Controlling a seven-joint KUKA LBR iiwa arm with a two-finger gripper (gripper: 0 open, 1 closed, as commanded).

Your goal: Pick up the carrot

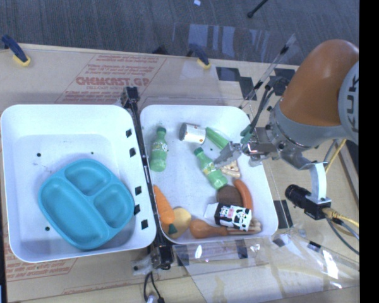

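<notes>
carrot lies in right bin, near-left corner | claw above far-right side

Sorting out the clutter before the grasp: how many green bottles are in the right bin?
2. One green bottle lies near the right bin's left wall. The other green bottle lies mid-bin, just left of the gripper. Piled items might hide more.

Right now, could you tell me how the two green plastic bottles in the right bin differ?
The green plastic bottle near the left wall lies nearly straight up the view, apart from other items. The green plastic bottle in the bin's middle lies slanted, its base beside the brown item and close to the gripper. Both lie flat with darker green caps pointing towards the far wall.
</notes>
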